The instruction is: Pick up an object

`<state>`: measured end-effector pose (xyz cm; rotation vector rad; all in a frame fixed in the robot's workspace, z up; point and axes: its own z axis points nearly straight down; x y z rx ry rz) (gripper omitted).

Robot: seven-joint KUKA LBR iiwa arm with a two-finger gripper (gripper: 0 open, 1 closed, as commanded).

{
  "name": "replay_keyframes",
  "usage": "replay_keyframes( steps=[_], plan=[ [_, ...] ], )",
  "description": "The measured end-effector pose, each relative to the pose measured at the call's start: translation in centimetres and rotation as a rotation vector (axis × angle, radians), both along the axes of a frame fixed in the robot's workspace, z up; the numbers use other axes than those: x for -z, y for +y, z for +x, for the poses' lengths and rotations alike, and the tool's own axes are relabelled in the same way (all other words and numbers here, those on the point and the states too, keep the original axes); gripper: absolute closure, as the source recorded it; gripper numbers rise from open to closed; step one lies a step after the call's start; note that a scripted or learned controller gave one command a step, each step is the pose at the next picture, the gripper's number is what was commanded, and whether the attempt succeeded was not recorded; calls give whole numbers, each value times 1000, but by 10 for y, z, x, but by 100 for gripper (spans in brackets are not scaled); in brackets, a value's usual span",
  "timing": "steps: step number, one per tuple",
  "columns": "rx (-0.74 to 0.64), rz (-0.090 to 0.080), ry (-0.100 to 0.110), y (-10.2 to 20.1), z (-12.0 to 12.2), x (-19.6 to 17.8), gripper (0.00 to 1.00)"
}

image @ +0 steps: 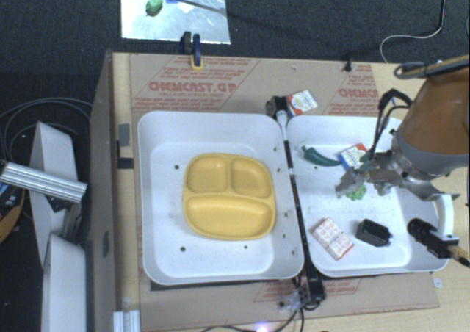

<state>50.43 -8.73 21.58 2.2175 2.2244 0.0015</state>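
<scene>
overhead, the bench (220,77) carries two white bins on printed cardboard over dark carpet. left bin (158,176) holds a yellow divided plate (228,196). right bin (393,253) holds a green object (357,192) beneath the jaws (352,182), a black block (373,233) and a patterned packet (330,237). whether the jaws are open, i cannot tell.
</scene>
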Motion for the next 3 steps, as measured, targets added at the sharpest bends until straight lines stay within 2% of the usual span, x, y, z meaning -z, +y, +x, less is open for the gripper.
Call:
replay_keyframes(
  steps=[1,2,3],
  plan=[
    [2,-2,-3,-44,58,-25,0],
    [0,-1,-7,-26,79,120,0],
    [-1,-3,-17,-41,70,125,0]
  ],
)
